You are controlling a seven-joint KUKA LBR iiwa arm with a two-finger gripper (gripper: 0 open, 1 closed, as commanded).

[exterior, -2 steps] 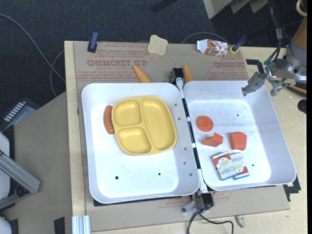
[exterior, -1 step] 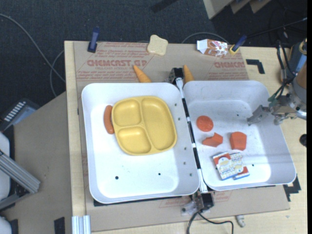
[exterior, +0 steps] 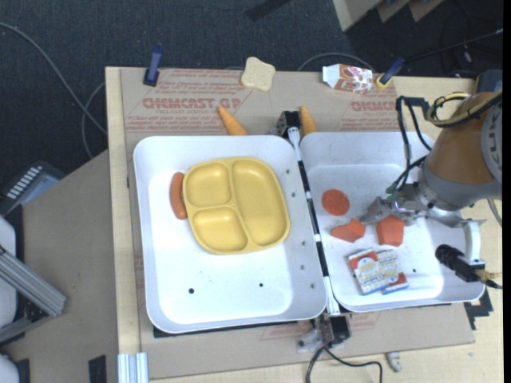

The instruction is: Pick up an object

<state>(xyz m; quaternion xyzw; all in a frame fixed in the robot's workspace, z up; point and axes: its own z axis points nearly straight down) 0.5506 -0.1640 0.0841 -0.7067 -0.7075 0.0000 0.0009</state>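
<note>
In the right bin [exterior: 351, 154] lie a red round disc [exterior: 335, 202], an orange wedge [exterior: 348, 231], an orange-red block [exterior: 390, 231] and a printed snack packet [exterior: 375, 270]. My gripper [exterior: 389, 212] hangs low over the middle of this bin, just behind the orange-red block and right of the disc. Its fingers look spread open, with one fingertip [exterior: 374, 211] pointing toward the wedge. Nothing sits between them. The grey arm with its orange band [exterior: 463, 154] comes in from the right.
The left bin [exterior: 160, 278] holds a yellow divided plate [exterior: 235, 204] with a red sausage [exterior: 177, 195] beside its left edge. Behind the bins lie a bread slice [exterior: 258, 73], two carrot pieces [exterior: 231, 122], and a wrapper [exterior: 349, 76]. Black cables [exterior: 407, 134] hang near the arm.
</note>
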